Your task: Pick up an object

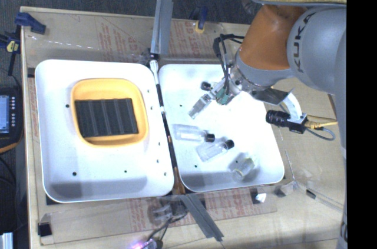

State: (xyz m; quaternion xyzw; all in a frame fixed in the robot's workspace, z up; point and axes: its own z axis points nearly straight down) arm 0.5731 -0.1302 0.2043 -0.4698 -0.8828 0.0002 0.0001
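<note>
The grey arm [306, 47] with its orange band [268, 36] comes in from three o'clock and bends down over the right-hand white bin [268, 174]. Its claw [203, 103] hangs above the upper middle of that bin, pointing toward eight o'clock. Its fingers look slightly parted with nothing visible between them, though they are small and washed out against the bright bin floor.

Three small objects lie in the lower half of the right bin, all well clear of the claw. A clear vial with a black cap [193, 133] lies on its side toward the bin's seven o'clock region, near the divider. Just beside it, toward four o'clock, lies a second clear vial with a black cap [213, 149], tilted diagonally. Farther toward the five o'clock corner sits a small clear jar-like item [242, 165]; its exact kind cannot be told.

The left-hand white bin [53, 177] holds a yellow-orange tray [107, 89] with a dark ribbed insert [106, 117], set in the bin's upper middle.

Both bins rest side by side on a brownish surface [88, 30]. A blue clamp [28, 21] sits at the surface's ten o'clock corner.
</note>
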